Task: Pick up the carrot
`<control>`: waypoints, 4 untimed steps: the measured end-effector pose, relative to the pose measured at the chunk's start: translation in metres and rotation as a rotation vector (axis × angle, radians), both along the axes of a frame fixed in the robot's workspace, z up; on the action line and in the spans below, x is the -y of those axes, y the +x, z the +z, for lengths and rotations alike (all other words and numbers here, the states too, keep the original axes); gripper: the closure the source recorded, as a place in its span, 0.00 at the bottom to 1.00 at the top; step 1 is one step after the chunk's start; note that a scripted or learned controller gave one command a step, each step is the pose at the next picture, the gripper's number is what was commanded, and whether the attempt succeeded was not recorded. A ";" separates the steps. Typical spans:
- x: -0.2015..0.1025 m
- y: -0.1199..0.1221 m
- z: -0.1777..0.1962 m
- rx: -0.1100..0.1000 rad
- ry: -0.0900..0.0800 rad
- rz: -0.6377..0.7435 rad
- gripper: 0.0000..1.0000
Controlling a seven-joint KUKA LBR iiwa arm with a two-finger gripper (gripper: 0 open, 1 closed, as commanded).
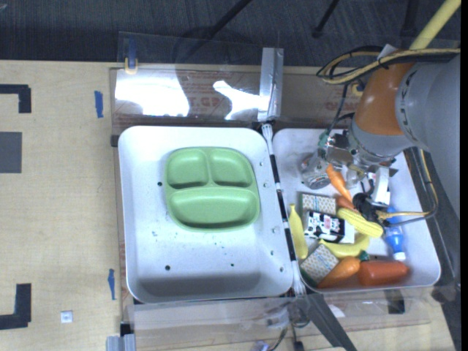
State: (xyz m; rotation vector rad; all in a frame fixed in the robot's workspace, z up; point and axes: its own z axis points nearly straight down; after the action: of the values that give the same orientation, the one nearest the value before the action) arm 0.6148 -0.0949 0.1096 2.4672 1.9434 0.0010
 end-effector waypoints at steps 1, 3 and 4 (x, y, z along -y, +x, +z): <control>0.053 0.010 -0.023 0.003 0.006 0.047 0.00; 0.058 -0.004 0.005 -0.001 0.000 -0.235 1.00; 0.080 -0.040 0.093 -0.003 0.000 -0.234 1.00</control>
State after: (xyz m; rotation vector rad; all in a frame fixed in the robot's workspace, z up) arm 0.5745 -0.1748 0.2022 2.6787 1.6429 -0.0032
